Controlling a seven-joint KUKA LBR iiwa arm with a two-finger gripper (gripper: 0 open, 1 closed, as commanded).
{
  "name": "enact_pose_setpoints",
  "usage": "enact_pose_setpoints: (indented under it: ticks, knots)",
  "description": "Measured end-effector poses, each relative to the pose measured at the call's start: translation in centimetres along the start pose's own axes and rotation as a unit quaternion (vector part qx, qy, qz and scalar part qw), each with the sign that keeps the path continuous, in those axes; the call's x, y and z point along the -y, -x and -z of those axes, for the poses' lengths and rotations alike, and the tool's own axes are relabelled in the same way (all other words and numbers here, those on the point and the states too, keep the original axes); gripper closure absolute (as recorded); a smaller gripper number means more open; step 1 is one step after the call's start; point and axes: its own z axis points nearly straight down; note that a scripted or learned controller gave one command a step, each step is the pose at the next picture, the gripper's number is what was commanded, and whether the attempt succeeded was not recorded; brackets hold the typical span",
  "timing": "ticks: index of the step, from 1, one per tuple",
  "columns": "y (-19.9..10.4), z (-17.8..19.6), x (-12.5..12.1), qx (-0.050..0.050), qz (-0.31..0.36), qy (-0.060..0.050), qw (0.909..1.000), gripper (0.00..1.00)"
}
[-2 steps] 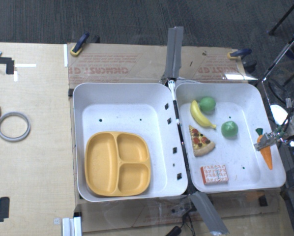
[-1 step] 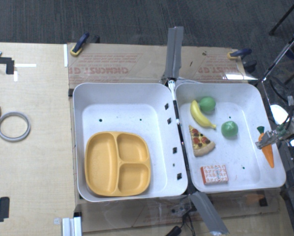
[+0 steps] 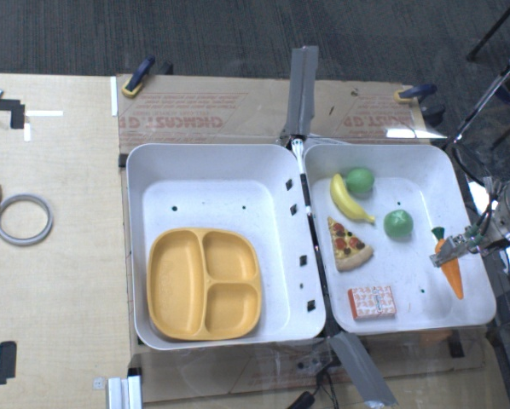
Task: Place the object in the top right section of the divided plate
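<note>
Left bin, white, shallow: one yellow plastic divided plate, three sections, lying lower left of the bin. Its top right section is bare.

Right bin, white, shallow:
- yellow toy banana, long axis slanting down to the right
- two green balls and
- toy pizza slice
- small red-and-white printed box, writing too small to read
- orange toy carrot, green top uppermost, long axis nearly vertical, at the bin's right edge

Gripper: at frame right, just beside the carrot's upper end; whether open or closed cannot be told. The plate lies well to its left, across the bin divider.

Cardboard backing, upper frame: mirrored print, seemingly "CHEMCO".
</note>
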Motion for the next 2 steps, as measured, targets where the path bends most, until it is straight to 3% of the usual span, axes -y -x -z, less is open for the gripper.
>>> enact_pose_setpoints:
  ticks: [2]
  knots:
    - [0.13, 1.77, -0.25, 0.002, 0.001, 0.001, 1.0000, 1.00]
